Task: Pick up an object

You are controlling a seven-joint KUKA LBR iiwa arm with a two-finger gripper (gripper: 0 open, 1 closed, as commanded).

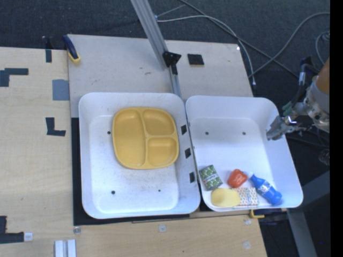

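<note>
Several small objects lie in the front corner of the right bin [230,116]: a green packet [210,176], a red-orange piece [237,178], a yellow lump [225,197], a pale speckled block [247,196] and a blue bottle [266,190]. My gripper [278,128] hangs over the right rim of that bin, well behind the objects and apart from them. Nothing shows between its fingers.
The left bin [96,186] holds a yellow divided plate [144,138]. A metal pole [150,23] slants up from behind the bins. Cables run across the dark floor at the back and right. A blue-and-yellow clamp [71,48] sits at the board's back left.
</note>
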